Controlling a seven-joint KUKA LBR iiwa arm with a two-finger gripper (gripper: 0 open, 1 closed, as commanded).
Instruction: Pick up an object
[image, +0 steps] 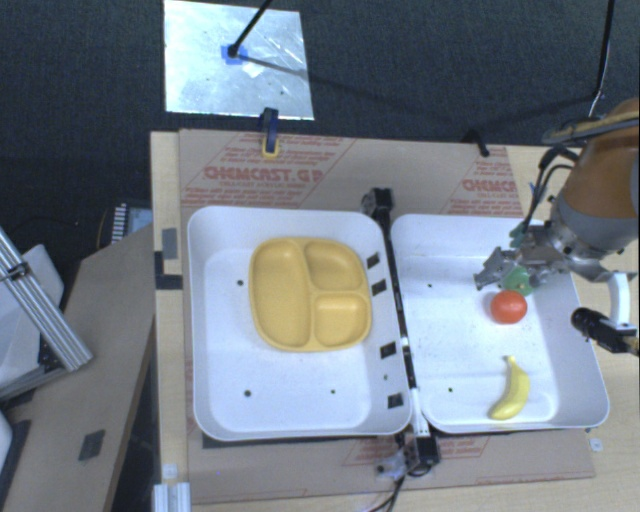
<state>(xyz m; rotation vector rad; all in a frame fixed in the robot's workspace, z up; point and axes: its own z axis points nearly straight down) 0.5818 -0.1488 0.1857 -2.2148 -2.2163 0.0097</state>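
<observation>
A red tomato-like fruit (508, 308) lies in the right bin (450, 330), toward its far right side. A bit of green shows at its upper edge, partly under the gripper. My gripper (510, 272) hovers just above and behind the fruit, very close to it or touching it. The grey wrist with its orange band comes in from the right edge. A yellow banana (510, 390) lies near the right bin's front right corner, apart from the gripper.
The left bin (225, 400) holds a yellow divided plate (308, 293) near its middle. A black clip strip (392, 300) runs between the two bins. Cardboard lies under both bins, and a cable crosses the far side.
</observation>
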